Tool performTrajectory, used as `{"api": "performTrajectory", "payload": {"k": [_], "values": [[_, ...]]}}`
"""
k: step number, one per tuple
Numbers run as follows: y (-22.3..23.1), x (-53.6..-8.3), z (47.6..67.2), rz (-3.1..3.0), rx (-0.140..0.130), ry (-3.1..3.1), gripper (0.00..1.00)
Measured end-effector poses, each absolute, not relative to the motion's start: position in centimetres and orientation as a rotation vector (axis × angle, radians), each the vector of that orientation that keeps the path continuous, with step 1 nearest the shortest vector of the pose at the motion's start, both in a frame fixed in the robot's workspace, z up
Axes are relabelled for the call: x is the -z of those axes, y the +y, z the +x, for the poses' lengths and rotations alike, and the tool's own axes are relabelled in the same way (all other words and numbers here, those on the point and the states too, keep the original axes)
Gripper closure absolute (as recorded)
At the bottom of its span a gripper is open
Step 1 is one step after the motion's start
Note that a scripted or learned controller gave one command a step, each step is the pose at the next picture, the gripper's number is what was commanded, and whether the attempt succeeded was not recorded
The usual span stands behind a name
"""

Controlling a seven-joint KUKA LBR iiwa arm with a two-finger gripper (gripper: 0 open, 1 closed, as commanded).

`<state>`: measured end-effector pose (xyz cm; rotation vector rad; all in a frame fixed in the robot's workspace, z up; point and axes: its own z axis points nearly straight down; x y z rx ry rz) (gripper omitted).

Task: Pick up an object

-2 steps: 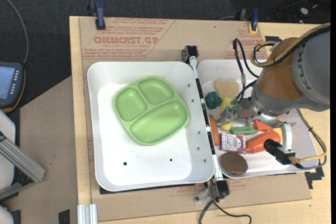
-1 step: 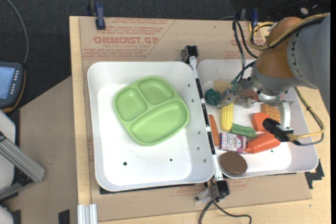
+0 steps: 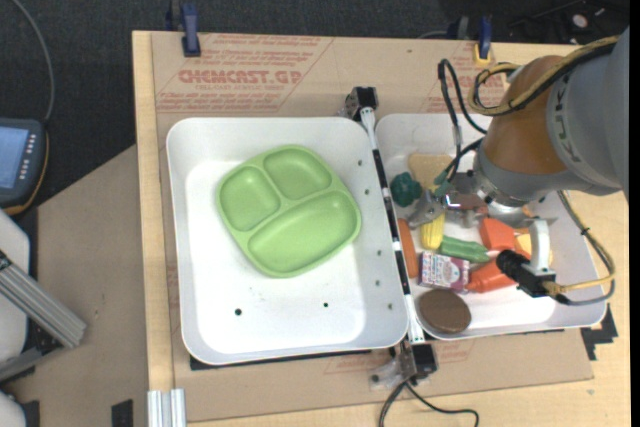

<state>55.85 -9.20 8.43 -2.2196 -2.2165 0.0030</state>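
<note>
The right bin [image 3: 575, 310] holds a jumble of small objects: a dark green round piece [image 3: 404, 186], a yellow piece [image 3: 432, 234], a green stick-like item [image 3: 466, 247], an orange block [image 3: 497, 235], a pink carton [image 3: 443, 270], a brown disc [image 3: 444, 311] and an orange-red item [image 3: 489, 281]. My gripper [image 3: 447, 202] is low over the middle of this pile, just right of the dark green piece and above the yellow one. The wrist hides its tips.
A green divided plate [image 3: 288, 208] lies in the left bin [image 3: 200, 305]. The orange-banded arm [image 3: 535, 130] covers the right bin's back half. Cables [image 3: 462, 95] loop near the bin's far edge. A thin orange piece [image 3: 407, 253] lies along the divider between the bins.
</note>
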Motion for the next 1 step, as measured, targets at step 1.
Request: {"api": "performTrajectory", "payload": {"k": [1], "values": [[-9.29,-9.47,56.03,-2.224,0.001,-2.220,1.00]]}}
